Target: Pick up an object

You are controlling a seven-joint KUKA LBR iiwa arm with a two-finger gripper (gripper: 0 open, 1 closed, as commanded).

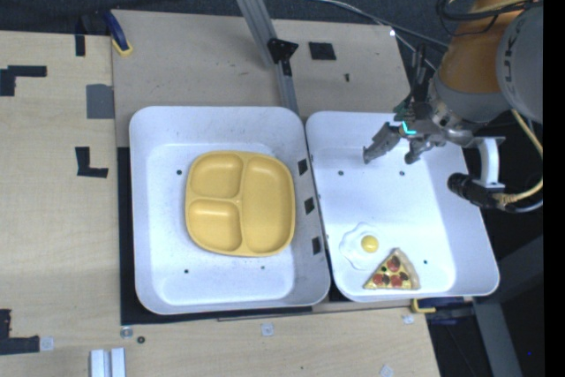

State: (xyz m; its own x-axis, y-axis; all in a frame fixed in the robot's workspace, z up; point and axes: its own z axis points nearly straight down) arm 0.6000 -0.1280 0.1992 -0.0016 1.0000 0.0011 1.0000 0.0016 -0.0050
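Two white bins [154, 216] are sitting on the table [53, 216]; the hand [395, 147] is hovering spread, gripping nothing, above the right bin [459, 225].

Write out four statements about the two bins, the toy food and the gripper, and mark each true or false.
1. The yellow divided plate lies in the left bin. True.
2. The fried egg and the pizza slice lie in the left bin. False: both lie in the right bin, near its front edge.
3. The gripper holds the pizza slice. False: it is open over the right bin's far end, nothing between its fingers.
4. The egg lies beside the pizza slice. True.
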